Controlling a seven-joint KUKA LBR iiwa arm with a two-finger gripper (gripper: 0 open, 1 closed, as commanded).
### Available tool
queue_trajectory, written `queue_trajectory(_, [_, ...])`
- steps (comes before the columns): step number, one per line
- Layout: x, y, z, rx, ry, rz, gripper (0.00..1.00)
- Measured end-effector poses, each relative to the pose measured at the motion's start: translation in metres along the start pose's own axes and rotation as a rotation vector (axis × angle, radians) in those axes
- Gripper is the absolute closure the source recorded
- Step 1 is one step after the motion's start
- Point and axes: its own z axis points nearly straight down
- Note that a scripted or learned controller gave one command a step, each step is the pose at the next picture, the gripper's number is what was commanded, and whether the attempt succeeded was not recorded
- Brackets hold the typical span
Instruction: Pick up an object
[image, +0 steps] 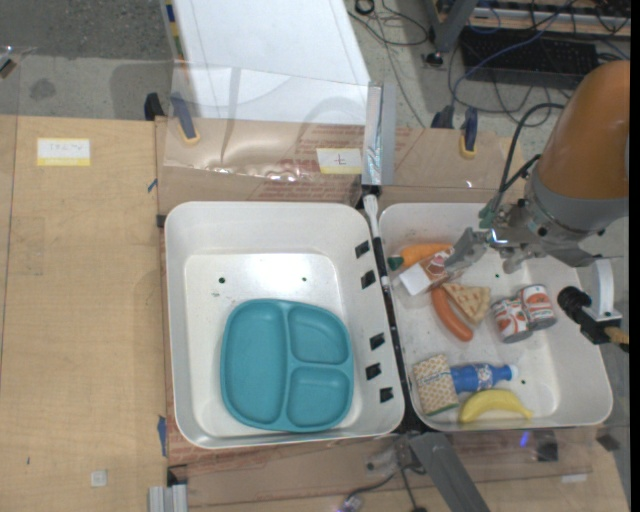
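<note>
Camera view: gripper (470, 247) hangs low in the right bin (590, 395), just above the sandwich (466, 299); whether it is spread or closed, cannot tell. Nothing seen lifted, so the pick is likely still to do. Sandwich: tan wedge, lying flat, touching the sausage (450, 315), left of the cans (523, 312).

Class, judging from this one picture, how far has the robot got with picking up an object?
Done: the gripper has reached the right bin, hovering near the carrot and sandwich wedge. In hand: nothing visibly lies between its fingers. Left: grasp and lift one item; the banana and bottle lie untouched.
</note>
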Motion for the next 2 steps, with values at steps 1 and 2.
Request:
queue_trajectory(1, [-0.009, 0.009, 0.12, -0.019, -0.001, -0.011, 0.0])
queue_trajectory(2, [-0.013, 0.011, 0.106, -0.027, -0.006, -0.003, 1.0])
